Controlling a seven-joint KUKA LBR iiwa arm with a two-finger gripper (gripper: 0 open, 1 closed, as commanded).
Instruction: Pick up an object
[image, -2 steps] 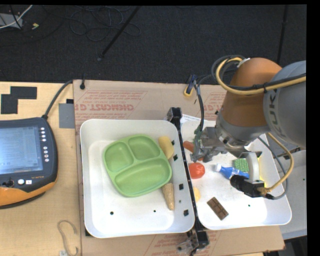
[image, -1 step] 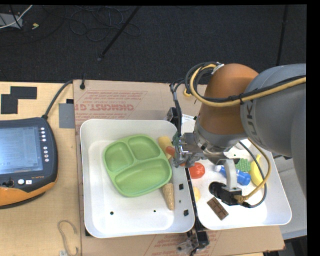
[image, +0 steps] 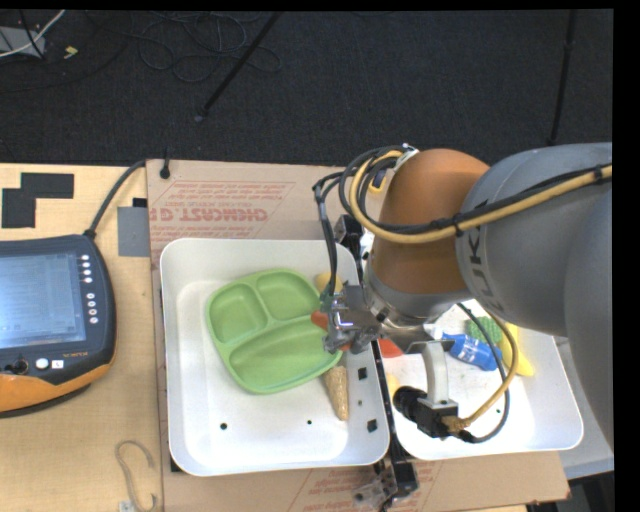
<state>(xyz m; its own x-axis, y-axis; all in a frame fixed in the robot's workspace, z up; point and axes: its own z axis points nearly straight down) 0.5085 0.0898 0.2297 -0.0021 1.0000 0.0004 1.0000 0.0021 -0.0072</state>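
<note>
A green divided plate (image: 265, 328) lies in the left bin (image: 190, 400). My gripper (image: 340, 328) hangs at the plate's right edge, over the divider between the two bins. A tan cone-shaped object (image: 339, 393) lies just below the gripper, against the plate's lower right rim. A small red piece (image: 319, 319) and a bit of yellow (image: 323, 282) peek out beside the gripper. The large orange wrist band hides much of the right bin (image: 540, 420).
In the right bin lie a blue object (image: 472, 350), a green piece (image: 487, 328) and a yellow item (image: 522, 362), partly under the arm. A black cable loop (image: 425, 415) hangs from the arm there. A tablet pendant (image: 45, 310) sits at the left.
</note>
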